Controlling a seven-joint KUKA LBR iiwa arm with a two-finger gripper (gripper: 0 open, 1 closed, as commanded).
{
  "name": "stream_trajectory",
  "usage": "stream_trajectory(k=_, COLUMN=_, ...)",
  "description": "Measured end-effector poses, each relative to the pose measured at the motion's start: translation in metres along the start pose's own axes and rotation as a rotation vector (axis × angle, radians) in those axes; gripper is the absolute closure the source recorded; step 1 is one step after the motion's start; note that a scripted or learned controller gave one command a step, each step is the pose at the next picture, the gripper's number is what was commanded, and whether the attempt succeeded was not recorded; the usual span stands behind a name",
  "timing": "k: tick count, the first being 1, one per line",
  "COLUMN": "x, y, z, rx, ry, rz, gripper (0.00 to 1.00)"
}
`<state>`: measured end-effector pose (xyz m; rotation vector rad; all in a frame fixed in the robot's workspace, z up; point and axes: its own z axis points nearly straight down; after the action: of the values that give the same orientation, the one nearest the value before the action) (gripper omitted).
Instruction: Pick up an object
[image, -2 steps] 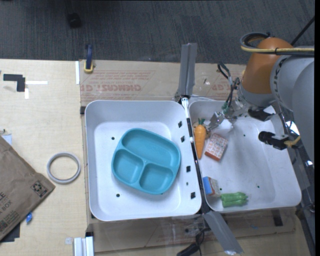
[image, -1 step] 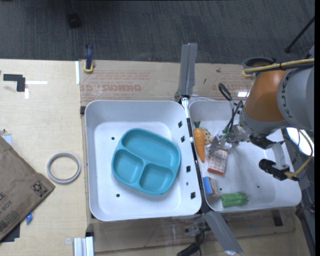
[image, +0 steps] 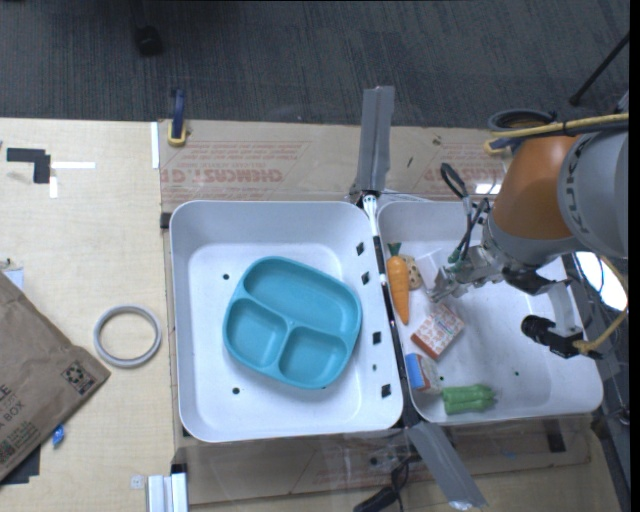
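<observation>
Fingers (image: 441, 291): you can't tell whether they're open or closed, hanging over the right bin (image: 520, 395). Your nearest pick, the printed box (image: 437, 333), lies just below them, its long axis slanted; the carrot (image: 399, 285) sits left.

Pale wooden bench (image: 80, 250) against a dark grey carpeted floor (image: 300, 50).
A flattened brown cardboard sheet with red lettering (image: 260, 160) covers the bench under the bins; a grey roll of tape (image: 127, 334) and a brown paper bag (image: 35, 375) lie at left, near black tape marks (image: 30, 160).
</observation>
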<state>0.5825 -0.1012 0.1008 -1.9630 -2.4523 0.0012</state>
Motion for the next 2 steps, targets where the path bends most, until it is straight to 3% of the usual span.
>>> stream_trajectory(k=1, x=0.0, y=0.0, z=0.0, rx=0.0, ry=0.0, rz=0.0, gripper=0.0)
stream_trajectory(k=2, x=-0.019, y=0.049, z=0.006, rx=-0.005, ry=-0.003, rz=0.035, gripper=0.0)
